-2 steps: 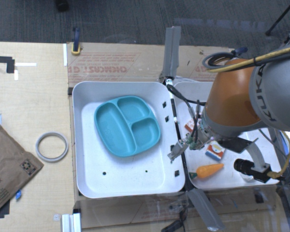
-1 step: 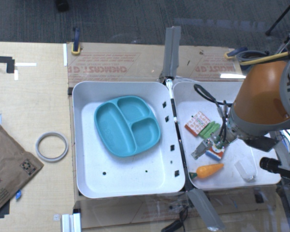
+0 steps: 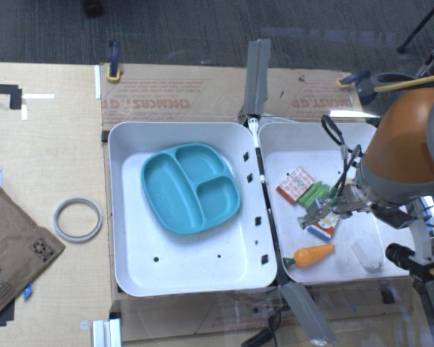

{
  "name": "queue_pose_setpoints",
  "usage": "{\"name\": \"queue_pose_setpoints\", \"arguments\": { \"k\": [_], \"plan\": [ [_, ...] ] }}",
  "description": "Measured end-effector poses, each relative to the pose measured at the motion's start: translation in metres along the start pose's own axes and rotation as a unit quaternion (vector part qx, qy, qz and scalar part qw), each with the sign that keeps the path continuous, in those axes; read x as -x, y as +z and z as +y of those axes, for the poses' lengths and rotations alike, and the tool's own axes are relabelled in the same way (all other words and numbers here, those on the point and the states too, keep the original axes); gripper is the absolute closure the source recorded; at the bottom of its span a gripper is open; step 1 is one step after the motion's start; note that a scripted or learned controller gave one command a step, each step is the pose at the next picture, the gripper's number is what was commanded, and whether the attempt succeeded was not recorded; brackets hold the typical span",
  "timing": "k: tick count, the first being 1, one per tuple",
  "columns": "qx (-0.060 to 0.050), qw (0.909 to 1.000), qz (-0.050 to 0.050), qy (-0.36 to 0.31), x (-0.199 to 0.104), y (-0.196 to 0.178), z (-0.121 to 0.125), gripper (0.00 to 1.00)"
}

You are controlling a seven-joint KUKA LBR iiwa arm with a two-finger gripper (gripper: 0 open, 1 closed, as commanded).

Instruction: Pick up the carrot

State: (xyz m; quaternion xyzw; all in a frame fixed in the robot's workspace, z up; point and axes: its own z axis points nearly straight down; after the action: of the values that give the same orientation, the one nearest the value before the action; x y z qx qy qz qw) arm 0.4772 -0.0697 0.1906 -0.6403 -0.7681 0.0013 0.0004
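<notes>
The carrot (image 3: 314,254) is seen near the front wall of the right bin (image 3: 362,137), lying flat; it is judged light, rigid, smooth and tapered, best gripped across its thick middle; the end effector (image 3: 317,216) hovers just above, its opening cannot be told.

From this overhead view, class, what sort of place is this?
Probably a robotics lab test bench: a robot arm reaches over two white bins, one holding a blue divided plate, the other a toy carrot. Cardboard lines the bench.

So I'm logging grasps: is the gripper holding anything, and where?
Nothing is held: the gripper hovers above the carrot, which lies on the bin floor.
</notes>
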Motion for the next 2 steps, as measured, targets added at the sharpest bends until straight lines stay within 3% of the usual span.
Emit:
{"name": "queue_pose_setpoints", "arguments": {
  "k": [2],
  "plan": [
    [0.000, 0.9996, 0.000, -0.027, -0.0081, 0.0002, 0.0018, 0.00]
  ]
}}
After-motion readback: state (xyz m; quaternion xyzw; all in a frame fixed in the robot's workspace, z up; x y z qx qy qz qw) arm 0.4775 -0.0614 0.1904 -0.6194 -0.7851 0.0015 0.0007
